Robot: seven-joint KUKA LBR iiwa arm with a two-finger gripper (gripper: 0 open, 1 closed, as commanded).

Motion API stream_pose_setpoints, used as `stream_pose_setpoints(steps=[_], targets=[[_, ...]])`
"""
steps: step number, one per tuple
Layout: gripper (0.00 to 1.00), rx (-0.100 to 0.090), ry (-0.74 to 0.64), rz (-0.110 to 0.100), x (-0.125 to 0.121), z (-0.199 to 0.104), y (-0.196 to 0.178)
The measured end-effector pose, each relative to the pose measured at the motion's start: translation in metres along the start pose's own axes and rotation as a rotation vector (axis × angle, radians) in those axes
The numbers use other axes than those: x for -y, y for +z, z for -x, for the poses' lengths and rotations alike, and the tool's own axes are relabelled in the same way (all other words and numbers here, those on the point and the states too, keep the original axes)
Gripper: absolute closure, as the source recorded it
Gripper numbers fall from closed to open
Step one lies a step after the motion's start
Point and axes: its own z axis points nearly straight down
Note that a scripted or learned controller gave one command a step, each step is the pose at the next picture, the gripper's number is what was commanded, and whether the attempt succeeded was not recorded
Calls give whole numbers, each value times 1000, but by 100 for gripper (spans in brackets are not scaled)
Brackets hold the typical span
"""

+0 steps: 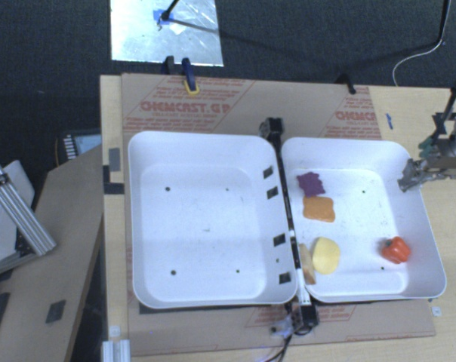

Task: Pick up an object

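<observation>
Yellow object (325, 255): right bin (420, 225), front-left part.
End effector (411, 178): over right bin's far-right rim; grip state cannot be told.

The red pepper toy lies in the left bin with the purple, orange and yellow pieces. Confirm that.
Wrong bin. The camera view shows the red pepper toy in the right bin, with the purple piece, orange piece and yellow piece.
</observation>
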Motion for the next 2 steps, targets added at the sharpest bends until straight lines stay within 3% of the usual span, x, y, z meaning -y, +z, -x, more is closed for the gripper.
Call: stream_pose_setpoints(steps=[1, 2], targets=[[100, -2, -6, 3, -7, -83, -44], [100, -4, -7, 6, 3, -154, -119]])
